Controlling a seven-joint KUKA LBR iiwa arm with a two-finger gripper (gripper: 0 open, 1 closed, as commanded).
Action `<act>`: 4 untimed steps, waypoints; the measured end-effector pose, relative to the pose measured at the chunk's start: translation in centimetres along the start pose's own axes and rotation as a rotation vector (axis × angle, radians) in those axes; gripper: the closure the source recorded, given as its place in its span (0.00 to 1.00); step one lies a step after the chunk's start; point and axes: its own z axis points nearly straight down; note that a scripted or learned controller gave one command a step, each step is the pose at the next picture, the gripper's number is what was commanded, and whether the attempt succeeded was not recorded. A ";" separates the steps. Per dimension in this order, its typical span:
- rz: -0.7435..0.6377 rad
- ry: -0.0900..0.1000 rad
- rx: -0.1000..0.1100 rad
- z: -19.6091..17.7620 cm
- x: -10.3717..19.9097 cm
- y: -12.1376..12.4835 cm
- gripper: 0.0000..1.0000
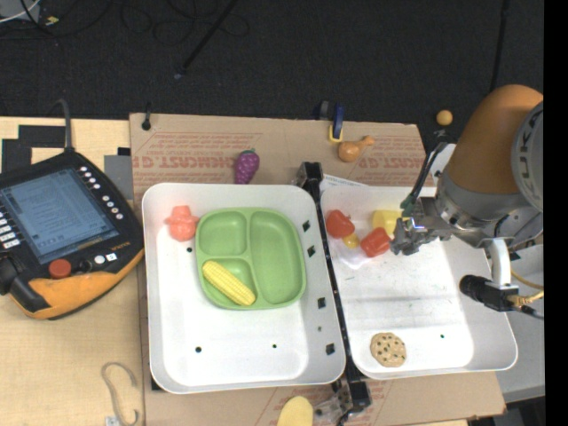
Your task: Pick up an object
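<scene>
My gripper (pixel 406 235) is low over the upper part of the right bin (pixel 461 327), reaching in from the right. Right beside it on the left lies a red block (pixel 375 241), apparently touching it; I cannot see whether it is gripped. A yellow block (pixel 385 220) sits just behind the red one. Further left are a red rounded toy (pixel 340 224) and a small yellow piece (pixel 352 240). A cookie (pixel 388 349) lies near the bin's front edge.
The left bin (pixel 231 362) holds a green divided plate (pixel 266 238) with a corn cob (pixel 229 282), and a pink toy (pixel 181 224). Purple grapes (pixel 247 165) and an orange toy (pixel 353 148) lie behind the bins. A lemon (pixel 295 410) sits in front, a control pendant (pixel 58 229) at left.
</scene>
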 end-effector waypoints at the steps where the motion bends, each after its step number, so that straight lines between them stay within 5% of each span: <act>1: 0.001 0.000 0.002 -3.6 -0.1 0.1 1.00; 4: -0.003 0.002 0.009 -2.8 13.3 -7.5 1.00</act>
